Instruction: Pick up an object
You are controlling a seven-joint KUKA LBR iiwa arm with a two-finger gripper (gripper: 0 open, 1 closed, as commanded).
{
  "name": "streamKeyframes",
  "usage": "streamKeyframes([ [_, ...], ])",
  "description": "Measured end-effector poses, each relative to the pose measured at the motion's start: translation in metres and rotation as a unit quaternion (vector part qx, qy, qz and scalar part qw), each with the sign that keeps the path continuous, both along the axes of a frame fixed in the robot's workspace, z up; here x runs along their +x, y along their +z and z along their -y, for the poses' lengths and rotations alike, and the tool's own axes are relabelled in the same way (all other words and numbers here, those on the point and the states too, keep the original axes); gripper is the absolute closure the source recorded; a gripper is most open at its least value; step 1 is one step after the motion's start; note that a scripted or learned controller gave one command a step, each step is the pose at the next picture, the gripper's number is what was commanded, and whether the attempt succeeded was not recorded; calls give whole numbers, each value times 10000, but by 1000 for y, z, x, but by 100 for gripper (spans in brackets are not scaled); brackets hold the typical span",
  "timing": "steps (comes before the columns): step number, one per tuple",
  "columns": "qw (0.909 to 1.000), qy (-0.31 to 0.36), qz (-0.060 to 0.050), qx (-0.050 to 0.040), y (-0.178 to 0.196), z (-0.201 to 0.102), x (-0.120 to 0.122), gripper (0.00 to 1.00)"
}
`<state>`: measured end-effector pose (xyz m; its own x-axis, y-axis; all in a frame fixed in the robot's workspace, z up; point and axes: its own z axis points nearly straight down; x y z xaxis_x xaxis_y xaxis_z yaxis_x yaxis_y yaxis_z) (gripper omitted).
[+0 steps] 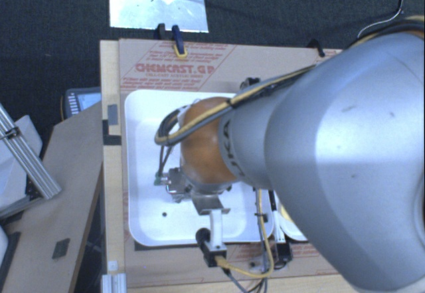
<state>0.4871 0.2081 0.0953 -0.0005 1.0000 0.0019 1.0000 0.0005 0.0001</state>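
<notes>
My gripper [176,184] hangs low over the middle of the left white bin [143,152], below the orange band of the wrist. The arm covers most of it from above. A small dark speck [164,214] lies on the bin floor just in front of the gripper, too small to identify. No object shows in the gripper's grasp. The arm hides the right part of this bin.
The large grey arm crosses the right half of the view and hides nearly all of the right bin [292,232]. A cardboard sheet [176,67] lies under the bins. A metal rail [26,155] leans at the left, off the bench.
</notes>
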Motion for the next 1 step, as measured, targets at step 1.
streamKeyframes([
  [1,10000,-2,-1,3,10,0,0,100],
])
